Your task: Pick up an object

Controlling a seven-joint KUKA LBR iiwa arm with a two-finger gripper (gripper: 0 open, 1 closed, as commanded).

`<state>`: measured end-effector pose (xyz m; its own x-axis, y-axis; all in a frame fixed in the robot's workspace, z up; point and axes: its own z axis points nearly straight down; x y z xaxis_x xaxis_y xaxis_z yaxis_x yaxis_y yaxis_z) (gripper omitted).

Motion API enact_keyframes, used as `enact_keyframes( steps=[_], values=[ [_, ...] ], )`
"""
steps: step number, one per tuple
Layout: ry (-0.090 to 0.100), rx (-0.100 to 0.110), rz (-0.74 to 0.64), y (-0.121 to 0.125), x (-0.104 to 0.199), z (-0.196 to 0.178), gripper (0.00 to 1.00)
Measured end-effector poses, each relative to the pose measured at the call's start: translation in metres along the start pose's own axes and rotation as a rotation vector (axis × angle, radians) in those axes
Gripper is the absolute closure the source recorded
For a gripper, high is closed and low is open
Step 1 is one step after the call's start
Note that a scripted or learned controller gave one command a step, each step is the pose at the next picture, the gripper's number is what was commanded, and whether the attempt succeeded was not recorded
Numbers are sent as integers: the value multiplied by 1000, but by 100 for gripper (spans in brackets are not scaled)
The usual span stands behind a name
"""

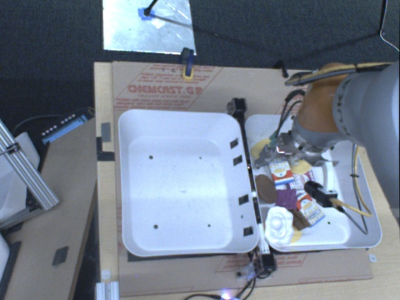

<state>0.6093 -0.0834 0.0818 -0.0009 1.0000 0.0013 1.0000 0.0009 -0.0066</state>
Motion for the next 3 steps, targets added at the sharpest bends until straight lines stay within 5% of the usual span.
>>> enact_keyframes(
  steps=[1, 2, 3],
  values=[
    [-2, -10, -1, 4, -1, -14, 100],
    [2, -15, -12, -17, 102, -109, 100],
    [2, -17, -9, -21, 156, -211, 100]
  ],
)
